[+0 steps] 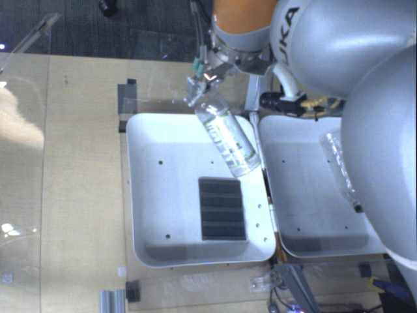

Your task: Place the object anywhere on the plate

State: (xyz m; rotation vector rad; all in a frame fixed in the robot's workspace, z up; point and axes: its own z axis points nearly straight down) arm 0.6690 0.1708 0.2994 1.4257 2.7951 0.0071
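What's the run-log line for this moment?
gripper: shut on bottle neck | clear plastic bottle: hanging tilted over left bin's upper right | dark ridged plate: on left bin floor, bare | placement: pending

Bright, even overhead light; soft focus, glare on the bench.

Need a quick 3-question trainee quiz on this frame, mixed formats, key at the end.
1. True or false: the clear plastic bottle lies flat on the floor of the right bin.
2. The dark ribbed plate sits in which bin? A) left B) right
3. Fill in: the gripper meets the bottle at its ____ end.

Key: 1 false, it hangs tilted over the left bin; 2 A; 3 cap.
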